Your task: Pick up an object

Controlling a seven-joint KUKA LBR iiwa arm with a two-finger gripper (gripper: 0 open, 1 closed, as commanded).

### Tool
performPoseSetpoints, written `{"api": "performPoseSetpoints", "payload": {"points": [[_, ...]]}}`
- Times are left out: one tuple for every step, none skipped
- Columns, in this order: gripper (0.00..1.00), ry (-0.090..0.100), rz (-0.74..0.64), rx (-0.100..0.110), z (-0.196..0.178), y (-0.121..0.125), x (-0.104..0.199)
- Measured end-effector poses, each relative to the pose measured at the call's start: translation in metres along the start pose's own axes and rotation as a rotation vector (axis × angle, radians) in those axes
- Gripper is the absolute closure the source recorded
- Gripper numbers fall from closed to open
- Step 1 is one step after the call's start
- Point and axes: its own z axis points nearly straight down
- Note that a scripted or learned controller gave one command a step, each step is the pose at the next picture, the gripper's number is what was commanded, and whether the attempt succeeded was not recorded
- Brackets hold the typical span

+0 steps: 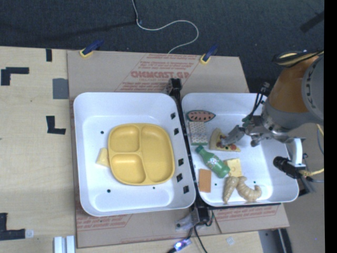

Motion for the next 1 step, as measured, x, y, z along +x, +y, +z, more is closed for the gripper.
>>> {"api": "performPoseSetpoints", "payload": {"points": [[0.0,-0.002,0.0,-0.005,0.0512,0.0003,0.0005]]}}
